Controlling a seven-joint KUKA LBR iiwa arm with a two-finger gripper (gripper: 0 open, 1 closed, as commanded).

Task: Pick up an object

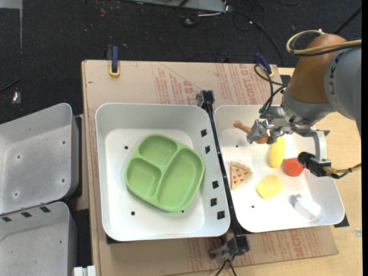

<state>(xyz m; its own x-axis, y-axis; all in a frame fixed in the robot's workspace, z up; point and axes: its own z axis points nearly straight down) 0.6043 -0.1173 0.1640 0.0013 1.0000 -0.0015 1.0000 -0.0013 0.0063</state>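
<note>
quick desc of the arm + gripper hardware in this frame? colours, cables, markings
The arm is grey with a rounded orange-brown band above the wrist and pale raised lettering on its grey shell. A thin yellowish cable loops over the band. The gripper is a cluster of bare-metal and dark parts with thin wires running into it. A black cable trails off to the right, ending in a black fitting beside a white bracket.

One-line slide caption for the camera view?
Arm's gripper over the right bin of toy food; green plate in left bin.
</note>
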